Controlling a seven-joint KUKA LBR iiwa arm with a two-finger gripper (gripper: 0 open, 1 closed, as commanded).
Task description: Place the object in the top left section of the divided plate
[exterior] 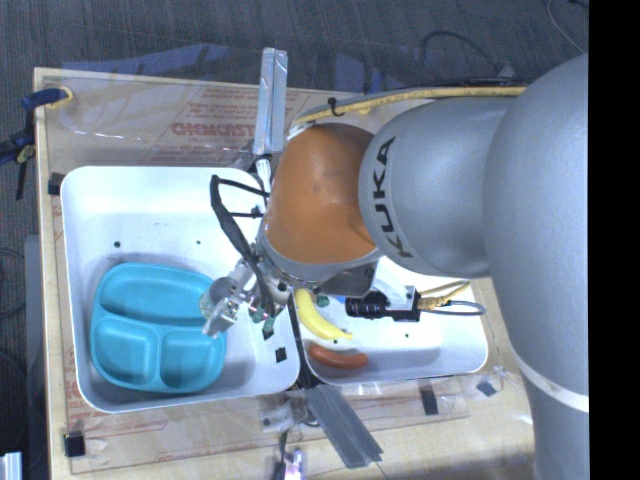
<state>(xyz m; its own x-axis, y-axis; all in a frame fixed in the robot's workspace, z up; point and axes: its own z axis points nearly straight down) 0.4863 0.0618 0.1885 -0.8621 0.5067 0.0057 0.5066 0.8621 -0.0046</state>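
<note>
One blue divided plate [155, 326] with three sections lies in the lower part of the left bin [120, 208]. The plate's sections hold nothing. The gripper [222, 308] hangs over the plate's right edge; jaw state cannot be determined, and no object is visible between them. Two objects lie in the right bin [450, 353], near the divider: one yellow banana [318, 320] and, just below it, one reddish-brown sausage [338, 357]. One grey arm [440, 188] with an orange band [315, 203] covers most of the right bin.
</note>
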